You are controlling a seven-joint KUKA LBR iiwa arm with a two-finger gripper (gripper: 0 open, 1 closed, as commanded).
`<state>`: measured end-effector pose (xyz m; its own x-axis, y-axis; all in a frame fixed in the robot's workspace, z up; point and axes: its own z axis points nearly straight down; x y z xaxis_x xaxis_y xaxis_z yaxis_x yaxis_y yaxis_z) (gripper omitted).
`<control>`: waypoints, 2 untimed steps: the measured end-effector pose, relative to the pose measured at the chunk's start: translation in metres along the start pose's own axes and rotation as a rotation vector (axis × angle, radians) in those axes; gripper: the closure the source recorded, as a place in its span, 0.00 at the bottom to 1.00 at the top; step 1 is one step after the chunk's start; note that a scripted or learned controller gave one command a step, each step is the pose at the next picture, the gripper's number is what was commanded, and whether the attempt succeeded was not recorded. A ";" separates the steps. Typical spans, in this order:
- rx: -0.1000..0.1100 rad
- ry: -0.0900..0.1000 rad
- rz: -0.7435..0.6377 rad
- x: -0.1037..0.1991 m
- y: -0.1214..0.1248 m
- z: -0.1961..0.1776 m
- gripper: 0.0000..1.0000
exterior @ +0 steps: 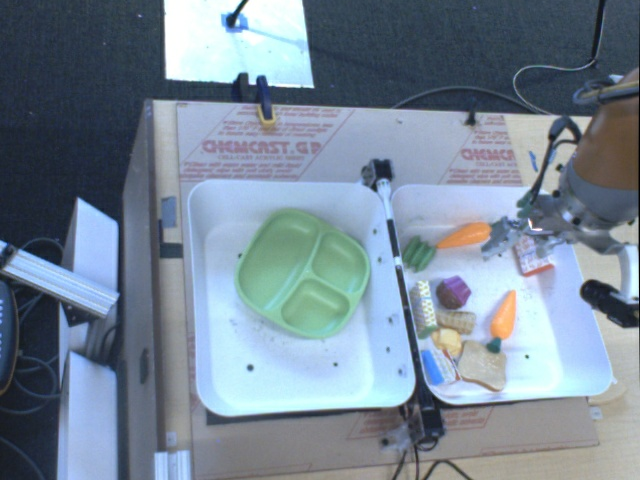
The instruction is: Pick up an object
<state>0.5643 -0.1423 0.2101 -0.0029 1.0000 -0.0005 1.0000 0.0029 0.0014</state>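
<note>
Gripper (512, 230) hovers over right bin (590, 340), near carrot (464, 235); finger state can't be told. You've nothing lifted; pick pending.

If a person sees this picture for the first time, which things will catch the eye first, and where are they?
First, the green divided plate, lying tilted in the left bin. Next, the bright toy food in the right bin: two orange carrots and a purple piece. The claw hangs over that bin's far side.
</note>
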 end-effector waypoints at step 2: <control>-0.002 0.000 0.001 -0.019 -0.021 0.114 1.00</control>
<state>0.5430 -0.1615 0.0960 -0.0020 1.0000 -0.0009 1.0000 0.0020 0.0037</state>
